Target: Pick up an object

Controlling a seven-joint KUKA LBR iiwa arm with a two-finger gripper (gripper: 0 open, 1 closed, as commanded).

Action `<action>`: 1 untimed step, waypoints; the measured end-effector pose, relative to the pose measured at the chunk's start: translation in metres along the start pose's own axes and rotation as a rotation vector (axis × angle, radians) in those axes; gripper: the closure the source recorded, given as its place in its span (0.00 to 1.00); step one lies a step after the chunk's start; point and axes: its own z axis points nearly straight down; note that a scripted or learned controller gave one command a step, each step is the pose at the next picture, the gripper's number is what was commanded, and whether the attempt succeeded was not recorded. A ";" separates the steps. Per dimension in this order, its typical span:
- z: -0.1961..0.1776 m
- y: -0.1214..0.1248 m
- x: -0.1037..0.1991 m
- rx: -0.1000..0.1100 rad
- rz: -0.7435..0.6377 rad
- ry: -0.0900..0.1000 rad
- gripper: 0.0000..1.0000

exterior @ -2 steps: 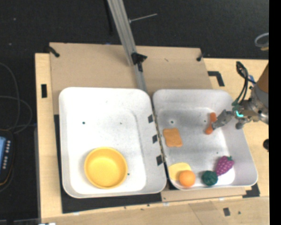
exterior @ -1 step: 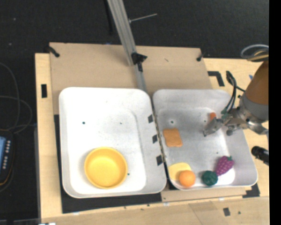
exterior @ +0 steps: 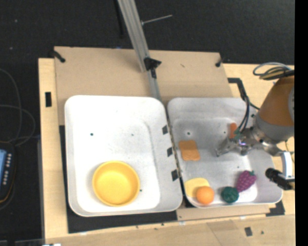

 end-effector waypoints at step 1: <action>-0.014 0.002 -0.001 -0.007 0.001 -0.001 1.00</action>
